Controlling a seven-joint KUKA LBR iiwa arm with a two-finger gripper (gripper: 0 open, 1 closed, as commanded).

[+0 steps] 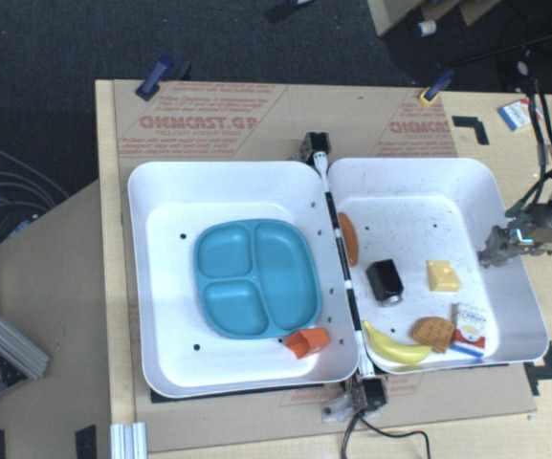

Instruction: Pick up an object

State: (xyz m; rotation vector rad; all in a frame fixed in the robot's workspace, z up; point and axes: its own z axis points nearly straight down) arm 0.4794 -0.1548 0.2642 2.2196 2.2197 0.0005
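Camera view looks down on two shallow, glossy white bins on a printed cardboard-covered bench (256,113). Left bin (161,199) holds a smooth teal plate (256,277) with four compartments and, just beside its near corner, an orange block (306,341). Right bin (467,189) holds a black box (385,280), a pale yellow cheese wedge (443,275), a curved yellow banana (395,349), a brown waffle (434,332), a small carton (469,321) and an orange carrot (348,238) against the divider. At that bin's right rim sits the gripper (501,245); its state I cannot tell.
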